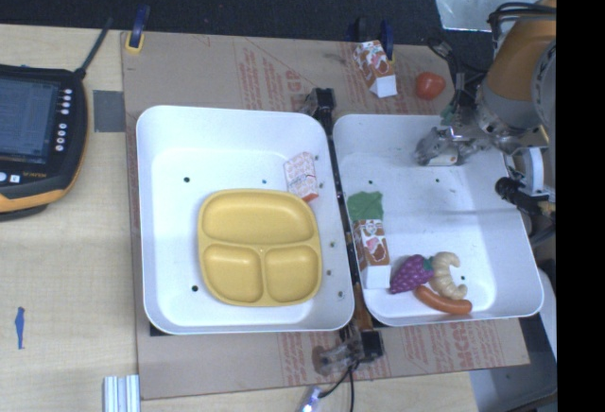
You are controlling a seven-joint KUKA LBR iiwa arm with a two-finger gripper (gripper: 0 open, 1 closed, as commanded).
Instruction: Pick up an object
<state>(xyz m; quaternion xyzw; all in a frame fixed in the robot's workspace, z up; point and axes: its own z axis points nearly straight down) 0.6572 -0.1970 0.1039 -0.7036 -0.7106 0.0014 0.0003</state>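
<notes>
Brown cardboard (236,70) covers the bench and carries two white bins side by side. Left bin (165,212) holds a yellow divided plate (260,245) and a small carton (302,176) just beyond the plate's far right corner. Right bin (492,240) holds a green item (365,205) and a second carton (372,242) along its left wall. At its near edge lie purple grapes (411,272), a tan croissant (450,272) and a sausage (442,302), grouped closely together.

Outside the bins, on the cardboard behind the right bin, stand a third carton (375,67) and a red tomato (430,85). A pendant (33,136) with a screen sits at the far left.

The arm enters from the right. Its gripper (440,147) sits low over the far end of the right bin, well apart from the grouped items. Nothing is visible between its fingers; whether they are apart or together cannot be determined.
</notes>
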